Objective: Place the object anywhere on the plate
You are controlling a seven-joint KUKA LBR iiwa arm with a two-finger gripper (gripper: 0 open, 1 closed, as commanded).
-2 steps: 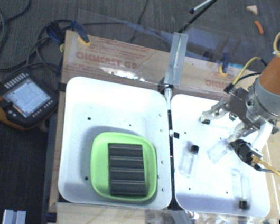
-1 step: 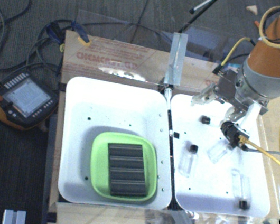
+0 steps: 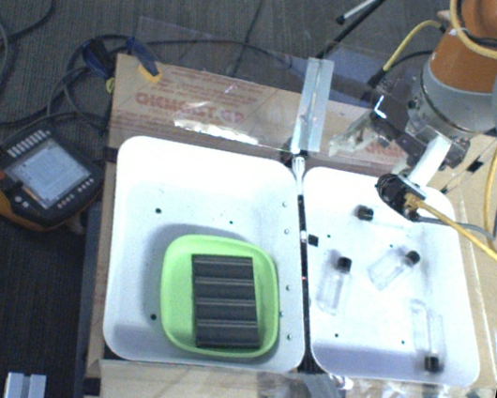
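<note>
Gripper (image 3: 375,120) at 1 o'clock, above rim of right bin (image 3: 468,275), open or closed you cannot tell; dark ridged block (image 3: 226,301) lying on green plate (image 3: 175,278), 6 o'clock of left bin (image 3: 146,213); clear vials (image 3: 335,285) in right bin

plate (image 3: 175,278): light green, squarish, rounded corners, raised rim; lies flat in the near half of the left bin (image 3: 185,182) | block (image 3: 225,301): dark grey, rectangular, ridged across its top; lies flat on the plate, long side running near to far, slightly turned, covering most of the plate's middle
</note>
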